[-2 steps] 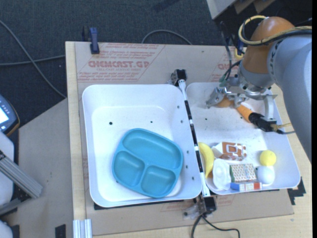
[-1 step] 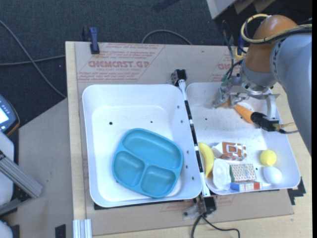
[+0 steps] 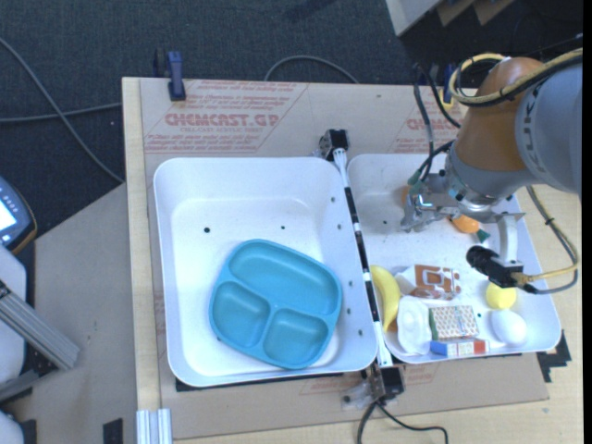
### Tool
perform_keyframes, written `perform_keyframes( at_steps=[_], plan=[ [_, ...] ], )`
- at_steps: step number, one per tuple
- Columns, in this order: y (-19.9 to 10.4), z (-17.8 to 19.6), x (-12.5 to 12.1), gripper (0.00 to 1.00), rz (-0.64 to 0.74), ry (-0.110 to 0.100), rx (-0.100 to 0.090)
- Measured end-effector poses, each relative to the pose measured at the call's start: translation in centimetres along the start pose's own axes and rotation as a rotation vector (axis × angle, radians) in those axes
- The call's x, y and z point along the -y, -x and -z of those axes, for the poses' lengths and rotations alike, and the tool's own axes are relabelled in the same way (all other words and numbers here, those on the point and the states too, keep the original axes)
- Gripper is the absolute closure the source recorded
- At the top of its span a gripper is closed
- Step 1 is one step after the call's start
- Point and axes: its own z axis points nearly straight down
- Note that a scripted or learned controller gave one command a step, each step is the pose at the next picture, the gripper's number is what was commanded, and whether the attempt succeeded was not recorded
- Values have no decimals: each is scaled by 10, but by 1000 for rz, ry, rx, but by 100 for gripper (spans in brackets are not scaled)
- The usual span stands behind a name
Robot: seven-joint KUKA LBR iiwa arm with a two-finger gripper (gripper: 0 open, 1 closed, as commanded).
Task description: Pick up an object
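1. Nearest item: flat red-and-blue packet [image 3: 460, 347], lying along the near wall of the right white bin [image 3: 379, 185].
2. Just behind it and touching it is a small box with a green-dotted top face [image 3: 453, 322]. A white plastic tub [image 3: 413, 326] sits against the box's left side.
3. Yellow banana [image 3: 386, 294] lies lengthways by the right bin's left wall, touching the tub's far end.
4. White egg-shaped object [image 3: 508, 326] is at the near right corner. A small yellow lemon-like fruit [image 3: 501, 296] is just behind it.
5. Brown-and-white patterned wrapper [image 3: 435, 282] lies flat between the banana and the yellow fruit.
6. Small orange rounded object [image 3: 465, 222] sits farther back in the right bin, partly under the wrist.
7. Gripper [image 3: 413, 218] is low over the far half of the right bin, just left of the orange object, above bare bin floor. Nothing is seen in its grasp, and I cannot tell whether the jaws are parted or closed. No object is lifted.
8. Grey arm with orange band [image 3: 495, 128] enters from the right, over the bin's far right corner.
9. Left white bin [image 3: 240, 206] holds a light blue three-compartment plastic tray [image 3: 275, 303], lying flat toward the near right corner.
10. Both bins rest on a brown printed board [image 3: 231, 118].
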Motion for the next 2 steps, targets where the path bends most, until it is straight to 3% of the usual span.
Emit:
perform_keyframes(
  at_steps=[1, 2],
  plan=[
    [2, -2, -3, 0, 0, 5, 3],
    [43, -41, -55, 0, 0, 12, 7]
  ],
)
